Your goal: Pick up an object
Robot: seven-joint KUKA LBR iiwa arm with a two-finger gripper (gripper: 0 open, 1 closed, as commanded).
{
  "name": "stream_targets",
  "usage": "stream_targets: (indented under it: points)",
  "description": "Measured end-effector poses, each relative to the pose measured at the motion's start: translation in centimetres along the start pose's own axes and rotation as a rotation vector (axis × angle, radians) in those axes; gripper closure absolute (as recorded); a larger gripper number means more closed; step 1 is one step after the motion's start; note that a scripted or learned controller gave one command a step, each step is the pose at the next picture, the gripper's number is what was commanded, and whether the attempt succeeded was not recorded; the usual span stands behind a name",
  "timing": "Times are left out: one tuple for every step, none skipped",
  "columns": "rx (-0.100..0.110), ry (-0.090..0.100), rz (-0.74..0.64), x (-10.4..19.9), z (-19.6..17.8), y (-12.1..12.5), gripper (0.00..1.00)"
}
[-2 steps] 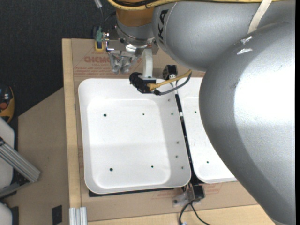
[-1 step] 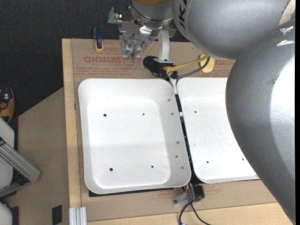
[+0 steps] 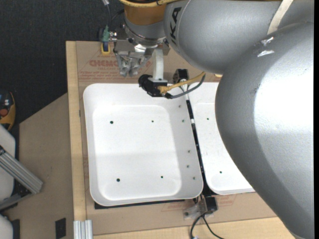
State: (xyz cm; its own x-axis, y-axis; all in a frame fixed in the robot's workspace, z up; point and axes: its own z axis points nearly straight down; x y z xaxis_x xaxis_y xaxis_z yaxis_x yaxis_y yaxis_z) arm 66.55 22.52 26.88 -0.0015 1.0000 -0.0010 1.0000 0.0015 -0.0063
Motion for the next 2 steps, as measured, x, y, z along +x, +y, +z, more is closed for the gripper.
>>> stream_targets:
  points:
    - [-0.013, 0.003, 0.002, -0.8, -4.3, 0.1, 1.0]
    - [-0.013, 0.002, 0.005, -4.5, -7.7, 0.1, 1.0]
